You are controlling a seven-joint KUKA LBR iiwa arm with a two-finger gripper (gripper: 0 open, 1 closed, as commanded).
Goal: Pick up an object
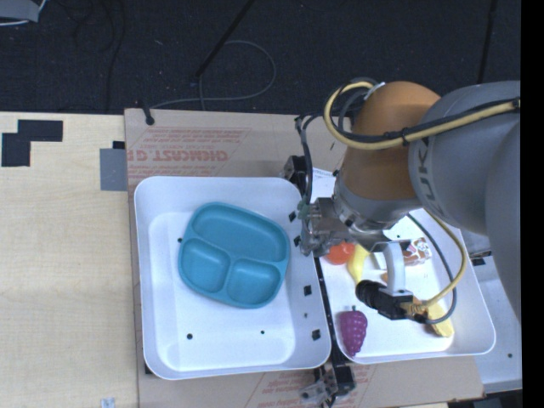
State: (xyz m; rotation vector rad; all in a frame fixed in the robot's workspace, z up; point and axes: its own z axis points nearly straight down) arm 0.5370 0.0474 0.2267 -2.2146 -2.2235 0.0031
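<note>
Jaws (pixel 316 232) hung over the right bin's (pixel 476 334) left edge beside an orange ball (pixel 341 252); whether clenched or released could not be told.

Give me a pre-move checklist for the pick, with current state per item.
1. Graspable items in the right shallow white bin: ok; purple grape-like toy, orange round toy, yellow banana-like pieces.
2. Gripper position: not ok; it sits by the divider between the bins, not above a toy.
3. Finger state: cannot tell.
4. Object held: cannot tell.
5. Blue three-compartment plastic plate in the left white bin: ok, lying flat.
6. Grape-like toy free of neighbours: ok.
</note>
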